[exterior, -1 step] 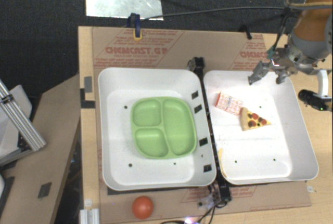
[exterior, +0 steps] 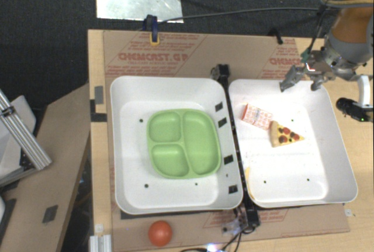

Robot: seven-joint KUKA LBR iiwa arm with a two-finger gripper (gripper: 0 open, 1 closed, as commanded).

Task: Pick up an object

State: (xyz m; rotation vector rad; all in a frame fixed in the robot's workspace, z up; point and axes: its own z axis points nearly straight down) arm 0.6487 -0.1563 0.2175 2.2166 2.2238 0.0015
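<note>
Arm reaches in from the right, its hand (exterior: pixel 302 80) spread wide, empty, above the right bin's (exterior: pixel 327 151) far edge.

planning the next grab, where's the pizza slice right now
The pizza slice lies in the right bin, near its middle, just right of the red-and-white packet.

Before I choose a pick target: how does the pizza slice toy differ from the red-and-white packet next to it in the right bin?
The pizza slice is a yellow-orange wedge with red dots; the packet is a flat rectangle, red and white. The slice lies nearer the bin's middle; the packet lies to its upper left. Both are small and lie apart from the gripper, whose fingers are spread.
</note>
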